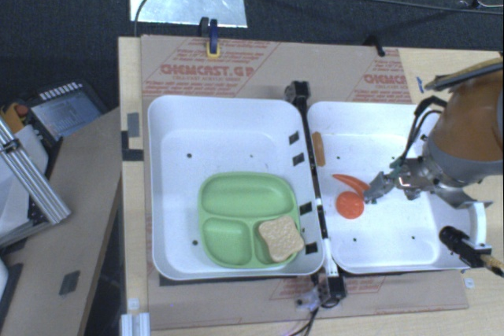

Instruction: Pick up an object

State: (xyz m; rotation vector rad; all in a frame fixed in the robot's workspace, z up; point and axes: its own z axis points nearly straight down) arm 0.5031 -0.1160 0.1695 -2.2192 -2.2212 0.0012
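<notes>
Currently, grey two-finger gripper (376,190) low in right white bin (378,248), orange round toy (350,204) at its 8 o'clock, finger state unclear, cannot tell.

The arm (472,130) is cut off by the right edge, so its upper links lie out of frame. The gripper (376,189) is small and blurred, and the set of its tips cannot be made out. The arm's body hides the right bin's (378,260) far right wall. The slice of bread (280,238) covers part of the green tray's (236,204) lower right compartment. At the left edge, a metal rail (27,177) is cropped.
</notes>
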